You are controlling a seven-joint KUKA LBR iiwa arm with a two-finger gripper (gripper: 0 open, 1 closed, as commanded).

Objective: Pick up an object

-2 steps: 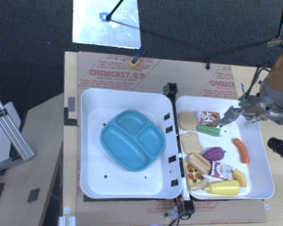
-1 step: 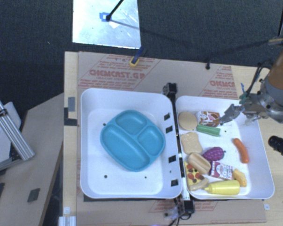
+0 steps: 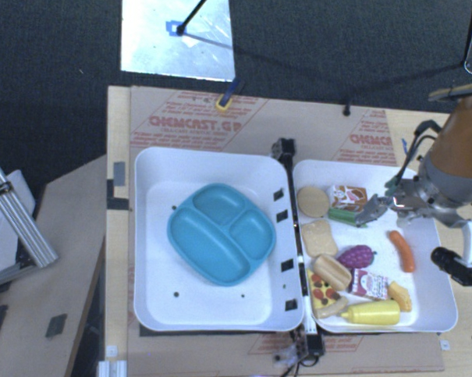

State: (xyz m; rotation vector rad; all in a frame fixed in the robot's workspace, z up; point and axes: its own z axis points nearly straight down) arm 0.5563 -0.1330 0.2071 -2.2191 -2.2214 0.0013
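Toy food fills the right bin point(image 3: 449, 310): yellow mustard bottle point(image 3: 369, 312) and pizza slice point(image 3: 323, 292) nearest, then hot dog point(image 3: 332, 271), purple grapes point(image 3: 356, 255), orange sausage point(image 3: 403, 250), bread slice point(image 3: 320, 237), round cookie point(image 3: 313, 201). Left bin point(image 3: 152, 243) carries a blue divided plate point(image 3: 221, 233). End effector point(image 3: 382, 207) sits over the right bin's far side, by a green piece point(image 3: 342, 215); grip state can't tell.

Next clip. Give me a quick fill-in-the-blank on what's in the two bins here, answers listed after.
1. The blue tray lies in the ____ bin.
2. The mustard bottle is coloured ____.
3. The tray has ____ compartments.
4. The sausage lies in the ____ bin, near the tool.

Answers: left; yellow; three; right
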